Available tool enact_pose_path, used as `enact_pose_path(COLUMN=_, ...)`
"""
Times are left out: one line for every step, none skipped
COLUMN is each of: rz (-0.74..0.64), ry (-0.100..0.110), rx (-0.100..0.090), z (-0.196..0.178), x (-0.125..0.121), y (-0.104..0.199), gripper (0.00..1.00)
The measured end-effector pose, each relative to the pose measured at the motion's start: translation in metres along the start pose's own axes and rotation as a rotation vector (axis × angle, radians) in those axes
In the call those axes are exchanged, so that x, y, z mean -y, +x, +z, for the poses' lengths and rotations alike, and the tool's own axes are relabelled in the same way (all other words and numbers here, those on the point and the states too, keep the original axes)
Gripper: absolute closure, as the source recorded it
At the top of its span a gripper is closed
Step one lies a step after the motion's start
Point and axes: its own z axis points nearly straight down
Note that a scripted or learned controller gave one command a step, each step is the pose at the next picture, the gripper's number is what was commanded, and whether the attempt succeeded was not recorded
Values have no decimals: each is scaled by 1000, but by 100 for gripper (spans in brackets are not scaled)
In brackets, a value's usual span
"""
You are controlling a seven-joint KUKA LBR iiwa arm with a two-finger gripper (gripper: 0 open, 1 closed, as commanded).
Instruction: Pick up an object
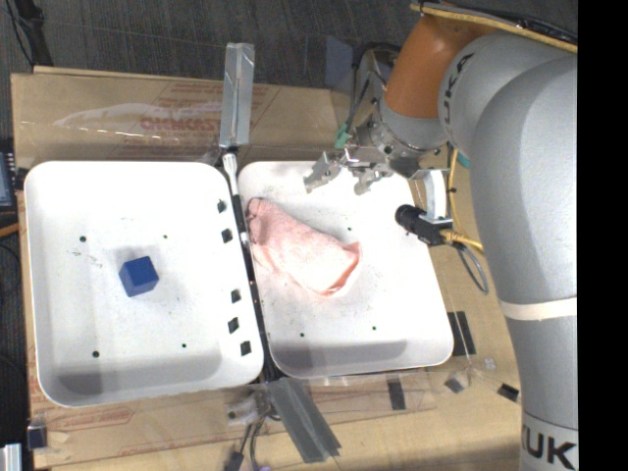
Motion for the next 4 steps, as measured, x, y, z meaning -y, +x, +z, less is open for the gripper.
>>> enact_pose_path(rz=-101, ry=-5, rx=1, z=101, x=34, y=-6, gripper=0)
enact_pose_path(rz=-206, ry=-6, rx=1, z=100, x=81, y=-57, gripper=0)
enact_pose_path(rz=-282, ry=-3, rx=-1, z=96, x=103, y=-74, gripper=0)
enact_pose_path(rz=-284, ry=-3, rx=-1, z=86, x=102, y=-74, gripper=100)
